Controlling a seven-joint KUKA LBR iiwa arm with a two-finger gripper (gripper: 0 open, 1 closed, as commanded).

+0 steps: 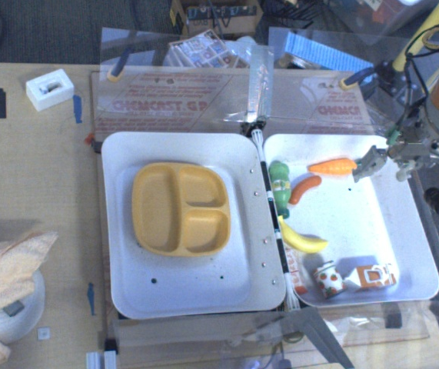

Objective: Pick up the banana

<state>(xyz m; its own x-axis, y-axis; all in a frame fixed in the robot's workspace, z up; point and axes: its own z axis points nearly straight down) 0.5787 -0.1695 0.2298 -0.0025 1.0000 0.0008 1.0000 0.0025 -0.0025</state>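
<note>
The yellow banana (302, 238) lies in the right bin (373, 221), against its left wall, about halfway down. My gripper (383, 169) hovers over the bin's upper right corner, well away from the banana, up and to its right. Its fingers (365, 164) are spread open with nothing between them. An orange carrot (332, 166) lies just left of the gripper.
Also in the right bin are a red pepper (305, 188), a green bottle (280, 184) above the banana, a small spotted cup (328, 278) and an orange-and-white carton (375, 276) near the front. The left bin (127, 275) holds a yellow divided plate (181, 207).
</note>
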